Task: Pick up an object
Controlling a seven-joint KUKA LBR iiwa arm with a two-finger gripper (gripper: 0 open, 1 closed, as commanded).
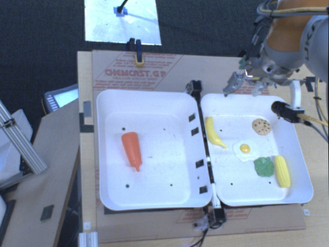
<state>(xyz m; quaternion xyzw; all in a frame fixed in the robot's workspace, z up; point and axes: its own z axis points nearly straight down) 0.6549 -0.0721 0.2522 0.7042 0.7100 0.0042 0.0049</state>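
An orange carrot (131, 149) lies in the left bin (108, 189). The right bin (303, 189) holds a yellow banana (213, 133) near its left wall, a cookie (261, 126), a fried egg (245, 149), a green leafy piece (264, 166) and a corn cob (282, 171). My gripper (245, 86) hangs over the far rim of the right bin, above and behind the banana and cookie. Its fingers are spread open with nothing between them.
A black divider with clips (201, 138) runs between the two bins. Cables and a black fitting (285, 111) hang off the arm over the right bin's far right corner. A yellow clamp (139, 55) sits behind the left bin.
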